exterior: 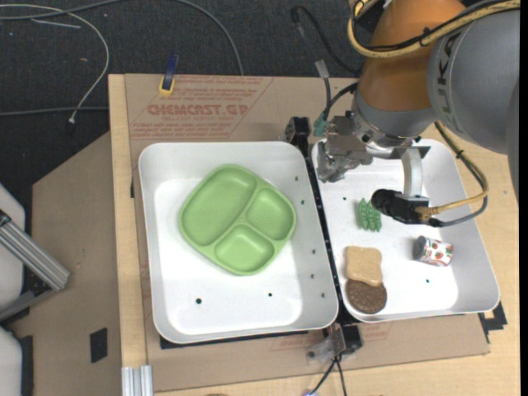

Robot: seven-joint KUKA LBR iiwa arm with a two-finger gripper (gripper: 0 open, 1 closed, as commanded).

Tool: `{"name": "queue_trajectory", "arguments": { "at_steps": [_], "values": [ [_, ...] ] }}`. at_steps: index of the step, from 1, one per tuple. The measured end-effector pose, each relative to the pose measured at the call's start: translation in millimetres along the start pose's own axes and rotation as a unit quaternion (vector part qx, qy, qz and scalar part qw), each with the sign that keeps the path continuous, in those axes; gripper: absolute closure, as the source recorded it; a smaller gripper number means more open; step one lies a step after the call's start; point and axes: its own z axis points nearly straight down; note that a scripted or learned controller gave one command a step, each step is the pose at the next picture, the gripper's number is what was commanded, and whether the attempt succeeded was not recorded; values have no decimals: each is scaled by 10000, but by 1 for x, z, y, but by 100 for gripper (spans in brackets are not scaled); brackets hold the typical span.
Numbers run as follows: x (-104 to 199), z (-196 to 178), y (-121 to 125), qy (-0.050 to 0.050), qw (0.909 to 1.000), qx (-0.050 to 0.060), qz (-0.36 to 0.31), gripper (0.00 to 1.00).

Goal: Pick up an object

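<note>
The green divided plate (238,219) sits in the left bin (157,221), and the little green toy (368,214) lies in the right bin (474,258) below the gripper (332,165), so it should drop straight down.

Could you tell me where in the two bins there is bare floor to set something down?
Left bin: bare floor rings the green divided plate, widest along the near edge and near-left corner. Right bin: crowded. The arm's gripper hangs over its far-left part, with the green toy, toast slice, brown disc and small packet below; a modest bare patch lies at the near-right corner.
</note>
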Motion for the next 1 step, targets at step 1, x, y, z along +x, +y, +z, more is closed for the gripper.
{"name": "queue_trajectory", "arguments": {
  "at_steps": [1],
  "values": [
    [57,14,6,-8,10000,7,8,100]
  ]
}}
